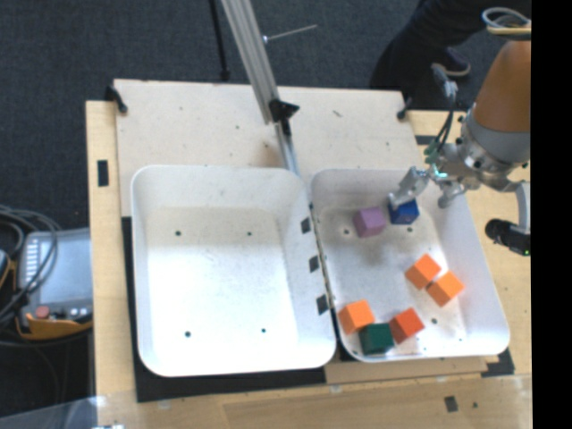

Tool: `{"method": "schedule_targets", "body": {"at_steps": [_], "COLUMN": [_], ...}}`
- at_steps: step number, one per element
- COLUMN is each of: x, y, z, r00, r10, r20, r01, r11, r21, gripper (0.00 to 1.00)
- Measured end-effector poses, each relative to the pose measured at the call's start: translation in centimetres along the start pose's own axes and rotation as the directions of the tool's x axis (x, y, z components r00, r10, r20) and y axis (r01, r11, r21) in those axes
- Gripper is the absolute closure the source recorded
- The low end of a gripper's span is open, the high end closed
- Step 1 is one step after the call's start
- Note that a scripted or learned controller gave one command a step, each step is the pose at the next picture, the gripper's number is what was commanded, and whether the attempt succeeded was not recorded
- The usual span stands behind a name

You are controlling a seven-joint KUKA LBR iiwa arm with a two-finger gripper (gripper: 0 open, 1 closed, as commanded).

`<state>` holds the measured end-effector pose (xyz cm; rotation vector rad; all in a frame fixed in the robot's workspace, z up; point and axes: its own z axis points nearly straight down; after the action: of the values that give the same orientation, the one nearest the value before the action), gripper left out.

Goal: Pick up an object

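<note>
You are looking down on a pale wooden bench (pixel 197 123) standing on dark carpet, with two shallow white plastic bins side by side, the left bin (pixel 223 266) and the right bin (pixel 478 266), and a slanted aluminium rail (pixel 255 56) rising behind them. In the right bin a small blue cube (pixel 404 212) sits just beside a purple cube (pixel 369 222) near the far wall, while four orange cubes (pixel 423 271) (pixel 445 287) (pixel 357 315) (pixel 407 323) and a dark green cube (pixel 377 338) lie toward the near edge. The grey arm with its orange band (pixel 502 88) reaches in from the right, and its two-finger gripper (pixel 407 195) is right at the blue cube, though you cannot tell whether its jaws are apart or closed on it
</note>
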<state>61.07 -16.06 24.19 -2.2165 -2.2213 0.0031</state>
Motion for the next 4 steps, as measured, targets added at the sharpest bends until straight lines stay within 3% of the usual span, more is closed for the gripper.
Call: {"method": "schedule_targets", "body": {"at_steps": [1, 4], "x": [0.0, 0.6], "y": [0.1, 0.9], "z": [-0.3, 14.3], "r00": [1.0, 1.0], "r10": [-0.001, 0.003], "r20": [0.001, 0.002], "r01": [0.001, -0.003], "r11": [1.0, 1.0], "r21": [-0.005, -0.005], "gripper": [0.0, 0.0]}}
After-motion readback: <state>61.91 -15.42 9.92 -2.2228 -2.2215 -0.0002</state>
